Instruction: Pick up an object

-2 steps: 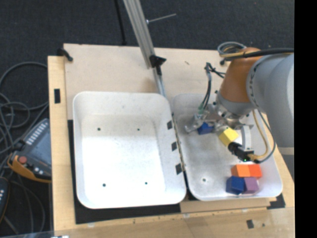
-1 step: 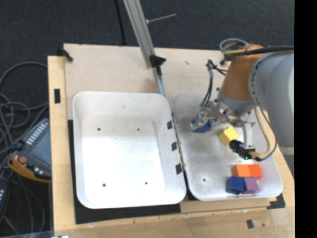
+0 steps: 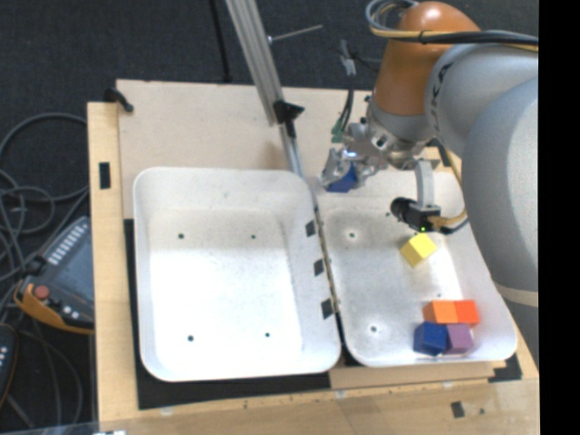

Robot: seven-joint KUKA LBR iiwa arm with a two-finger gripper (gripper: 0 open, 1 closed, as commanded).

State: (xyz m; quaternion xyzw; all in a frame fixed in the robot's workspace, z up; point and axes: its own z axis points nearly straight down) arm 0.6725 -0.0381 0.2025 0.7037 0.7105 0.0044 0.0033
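Bench (image 3: 208, 125) is fitted with two white bins. A blue object (image 3: 343, 182) is seen pinched between the jaws of the gripper (image 3: 344, 172) over the right bin (image 3: 381, 333). Yellow (image 3: 418, 249), orange (image 3: 451, 312), blue (image 3: 431, 338) and purple (image 3: 460, 337) blocks are held in it.

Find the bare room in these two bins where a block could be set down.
Free: the left bin, and the right bin's strip beside the divider. Crowded: its right side, with yellow block, orange block, blue block and purple block.

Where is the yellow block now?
The yellow block lies in the right bin, near its right wall, above the orange block.
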